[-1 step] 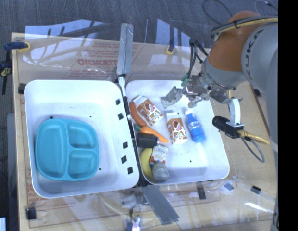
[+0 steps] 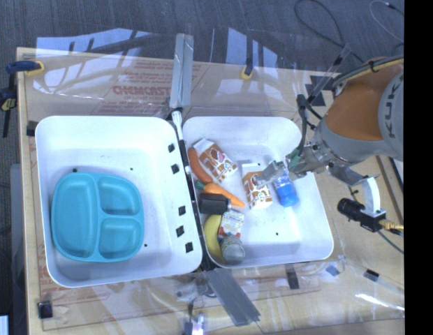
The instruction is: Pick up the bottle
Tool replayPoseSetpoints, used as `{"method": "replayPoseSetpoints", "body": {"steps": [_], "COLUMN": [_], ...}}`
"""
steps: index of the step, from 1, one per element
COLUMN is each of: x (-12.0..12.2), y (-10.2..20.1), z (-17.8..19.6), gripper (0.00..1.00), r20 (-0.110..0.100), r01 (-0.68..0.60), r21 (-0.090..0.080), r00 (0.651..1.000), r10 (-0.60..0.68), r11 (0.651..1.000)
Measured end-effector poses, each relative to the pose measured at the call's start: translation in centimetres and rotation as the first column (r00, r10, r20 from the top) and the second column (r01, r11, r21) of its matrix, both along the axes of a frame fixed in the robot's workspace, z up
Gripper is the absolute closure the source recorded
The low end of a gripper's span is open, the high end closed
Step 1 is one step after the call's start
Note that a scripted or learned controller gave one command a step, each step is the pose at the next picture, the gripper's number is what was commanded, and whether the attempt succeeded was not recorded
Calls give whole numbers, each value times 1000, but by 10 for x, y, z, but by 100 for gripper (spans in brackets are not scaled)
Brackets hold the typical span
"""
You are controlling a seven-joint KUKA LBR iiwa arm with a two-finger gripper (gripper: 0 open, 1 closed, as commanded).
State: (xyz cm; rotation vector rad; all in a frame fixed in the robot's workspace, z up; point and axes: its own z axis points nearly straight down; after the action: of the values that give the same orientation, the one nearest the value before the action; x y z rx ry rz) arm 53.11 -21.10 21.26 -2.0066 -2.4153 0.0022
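The bottle (image 2: 232,237) lay at the right bin's (image 2: 311,218) front, beside a half-hidden banana (image 2: 212,234). My fingers (image 2: 278,172) hung farther right over a blue-capped tube (image 2: 286,190); their spread was unreadable.

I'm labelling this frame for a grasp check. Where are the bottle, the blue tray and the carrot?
bottle (image 2: 286,192): camera view, on its blue body, right bin.
blue tray (image 2: 96,216): camera view, on the ridge between its compartments, left bin.
carrot (image 2: 223,194): camera view, mid-length on its orange body, right bin.
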Motion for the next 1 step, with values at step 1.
{"method": "replayPoseSetpoints", "body": {"steps": [1], "x": [24], "y": [0], "z": [25], "gripper": [0], "r20": [-1], "r01": [57], "r21": [-1], "r00": [998], "r10": [-57], "r11": [998]}}
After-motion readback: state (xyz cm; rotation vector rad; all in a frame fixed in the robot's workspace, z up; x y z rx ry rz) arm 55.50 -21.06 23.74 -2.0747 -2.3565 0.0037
